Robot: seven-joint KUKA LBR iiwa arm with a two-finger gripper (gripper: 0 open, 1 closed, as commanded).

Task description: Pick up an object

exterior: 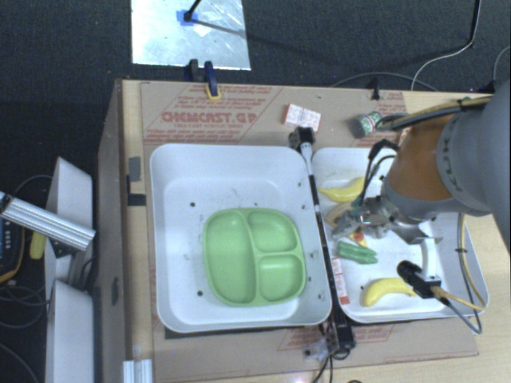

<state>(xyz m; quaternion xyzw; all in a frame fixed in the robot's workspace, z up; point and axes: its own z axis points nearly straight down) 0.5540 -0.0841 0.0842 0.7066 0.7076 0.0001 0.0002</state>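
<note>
The claw (pixel 351 220), grip state unclear, hangs low among a green pod (pixel 356 253) and two bananas (pixel 345 191), the nearer banana (pixel 386 290) lying crosswise.

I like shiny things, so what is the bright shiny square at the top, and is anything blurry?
In the camera view, the metal sheet on the dark floor throws back pale glare; the green divided plate in the left bin looks evenly lit and sharp; the arm near the right edge looks soft and blurred.
</note>
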